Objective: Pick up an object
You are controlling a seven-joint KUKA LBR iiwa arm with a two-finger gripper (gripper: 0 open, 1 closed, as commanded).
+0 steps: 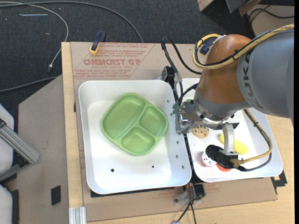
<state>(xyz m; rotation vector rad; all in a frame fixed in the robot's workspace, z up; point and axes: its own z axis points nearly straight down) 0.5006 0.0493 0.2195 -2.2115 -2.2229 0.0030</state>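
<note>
Green tray (135, 123) in left bin (88, 139); cookie (201, 132), yellow bit (239, 147) in right bin (268, 164); end effector state unclear.

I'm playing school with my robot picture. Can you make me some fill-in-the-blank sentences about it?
1. The divided plate in the left bin is coloured ____.
2. That plate has ____ compartments.
3. The band above the arm's wrist is coloured ____.
4. The yellow object lies in the ____ bin.

Missing words: green; three; orange; right
</note>
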